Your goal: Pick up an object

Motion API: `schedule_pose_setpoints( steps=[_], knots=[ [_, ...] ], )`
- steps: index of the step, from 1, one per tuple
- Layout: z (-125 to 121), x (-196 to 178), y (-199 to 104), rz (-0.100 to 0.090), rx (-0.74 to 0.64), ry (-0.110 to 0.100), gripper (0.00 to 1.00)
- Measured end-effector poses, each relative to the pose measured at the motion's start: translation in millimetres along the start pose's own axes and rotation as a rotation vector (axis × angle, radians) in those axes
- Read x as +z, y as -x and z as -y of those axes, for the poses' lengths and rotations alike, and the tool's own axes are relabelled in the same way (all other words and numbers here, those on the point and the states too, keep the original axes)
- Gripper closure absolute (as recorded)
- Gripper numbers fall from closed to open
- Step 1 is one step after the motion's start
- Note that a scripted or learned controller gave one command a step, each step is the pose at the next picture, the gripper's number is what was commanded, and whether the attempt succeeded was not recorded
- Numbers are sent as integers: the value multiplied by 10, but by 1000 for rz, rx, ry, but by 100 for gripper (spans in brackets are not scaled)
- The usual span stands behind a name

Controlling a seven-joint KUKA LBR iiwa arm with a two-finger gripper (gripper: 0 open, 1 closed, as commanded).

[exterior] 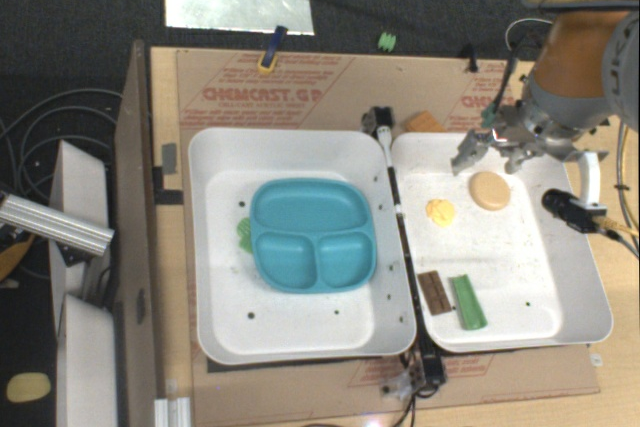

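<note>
Left bin: one blue divided tray, three compartments, lying flat in the middle; a small green piece shows at the tray's left edge, partly tucked under it.

Right bin: a tan round object in the upper middle; a small yellow object just left of it, apart; a brown bar and a green bar side by side near the front wall.

Hand: over the right bin's back part, just above the tan round object, fingers spread wide, nothing between them.

Counter: brown printed board under both bins; an orange block behind the right bin.
</note>
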State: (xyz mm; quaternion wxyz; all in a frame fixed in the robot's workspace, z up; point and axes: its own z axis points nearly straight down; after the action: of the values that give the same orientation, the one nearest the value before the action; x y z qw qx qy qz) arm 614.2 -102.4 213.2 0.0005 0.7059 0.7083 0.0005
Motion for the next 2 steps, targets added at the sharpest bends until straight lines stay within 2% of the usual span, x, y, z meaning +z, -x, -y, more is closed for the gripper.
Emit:
schedule_pose_setpoints(
  steps=[1,2],
  knots=[
    [-177,1237,597,4,5,1,0],
    [-210,1049,574,4,1,9,100]
  ],
)
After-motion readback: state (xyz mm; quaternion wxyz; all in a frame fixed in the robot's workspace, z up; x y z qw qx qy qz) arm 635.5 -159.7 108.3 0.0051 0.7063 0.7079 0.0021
